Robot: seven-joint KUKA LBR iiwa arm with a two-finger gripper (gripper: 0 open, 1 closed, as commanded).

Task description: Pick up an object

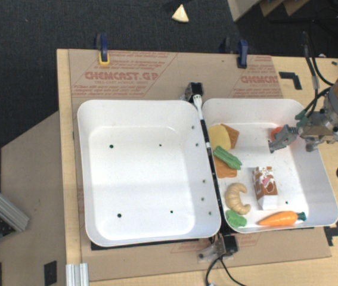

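Grey two-finger gripper (283,138) hovers over upper right of the right white bin (318,177), fingers spread, nothing between them. Below it: yellow cheese wedge (219,137), green pea pod (226,158), tan croissant (238,198), red-and-white carton (265,187), orange plastic carrot (281,218). Left white bin (91,159) alongside.

Legible text stands on the brown board (174,64) under the bins. Red print "CHEMCAST G P" (121,75) runs along the board's far edge, well to the left of the gripper (283,137) and beyond it. A second red print of the same kind (263,78) lies just beyond the gripper; it is partly covered, and only "CHEMCAS" can be made out. Smaller red lines above both prints are too fine to read. The small box (265,186) nearer than the gripper carries printing that cannot be read.
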